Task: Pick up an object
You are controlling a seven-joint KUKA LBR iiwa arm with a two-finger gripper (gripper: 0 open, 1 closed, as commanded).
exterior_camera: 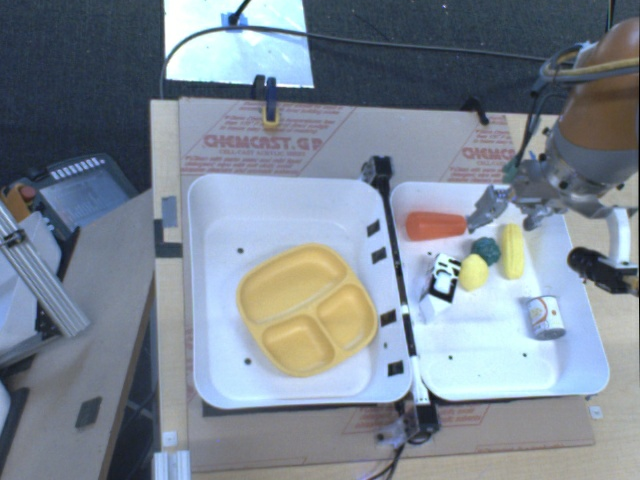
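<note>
Hanging over the far part of the right bin (580,368), the tool (494,208) sits at about 12 o'clock of that bin, and I cannot tell how it is set, because it looks small and blurry. Nothing looks picked up, so the job seems to be just starting. Right beside the tool, at its 9 o'clock, lies an orange carrot (436,225), which looks like the easiest thing to grab. At its 6 o'clock are a small teal thing (487,249), a yellow corn (512,251) and a yellow lemon (473,272), all close together, so they may bump. A black and white block (443,277) leans by the lemon. A little can (543,317) lies at 5 o'clock, apart. The left bin (210,208) holds a yellow tray (306,309) on the worktop (120,258).
</note>
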